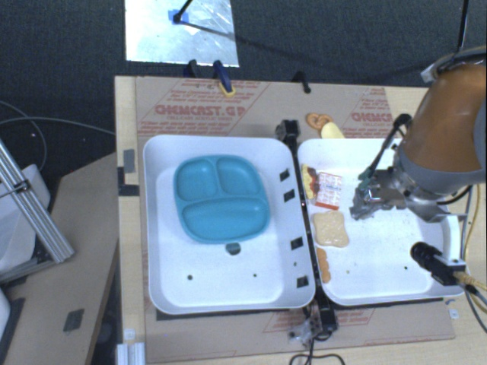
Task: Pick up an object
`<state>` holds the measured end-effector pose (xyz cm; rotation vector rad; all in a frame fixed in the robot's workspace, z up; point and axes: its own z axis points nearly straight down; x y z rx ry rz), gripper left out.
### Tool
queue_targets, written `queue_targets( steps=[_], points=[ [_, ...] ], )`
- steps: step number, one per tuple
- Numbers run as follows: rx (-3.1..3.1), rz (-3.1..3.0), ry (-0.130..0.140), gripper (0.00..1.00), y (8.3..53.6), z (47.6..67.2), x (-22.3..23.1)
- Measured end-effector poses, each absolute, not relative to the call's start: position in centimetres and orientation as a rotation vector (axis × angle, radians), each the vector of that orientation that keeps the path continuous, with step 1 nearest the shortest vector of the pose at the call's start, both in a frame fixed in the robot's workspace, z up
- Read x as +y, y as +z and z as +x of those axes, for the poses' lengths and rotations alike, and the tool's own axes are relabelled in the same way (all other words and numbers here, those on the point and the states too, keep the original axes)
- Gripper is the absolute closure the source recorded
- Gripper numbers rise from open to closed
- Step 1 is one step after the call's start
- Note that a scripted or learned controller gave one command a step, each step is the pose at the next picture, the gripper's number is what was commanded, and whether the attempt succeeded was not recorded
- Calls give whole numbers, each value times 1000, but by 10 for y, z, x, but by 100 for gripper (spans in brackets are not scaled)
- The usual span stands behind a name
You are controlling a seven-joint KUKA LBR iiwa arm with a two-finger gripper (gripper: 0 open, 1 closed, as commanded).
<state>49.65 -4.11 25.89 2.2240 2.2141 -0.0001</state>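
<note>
From my remote station: far left of the end effector (364,202), a blue divided plate (221,198) sits in the left bin (163,280). Just left of it, in the right bin (380,284), lie a red-and-white packet (328,189) and a bread slice (331,229). I cannot tell its grip state. I'd descend squarely over one item. The cardboard (199,106) reads "CHEMCAST GP".

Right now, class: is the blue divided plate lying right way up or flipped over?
Right way up. The blue plate lies flat in the left bin, and its three hollow sections, split by raised ridges, face upward.
</note>
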Motion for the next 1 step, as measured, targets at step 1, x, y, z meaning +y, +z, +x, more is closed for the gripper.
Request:
queue_targets(
  steps=[1],
  points=[
    [2236,2217,-5,100,180,485,25]
  ],
)
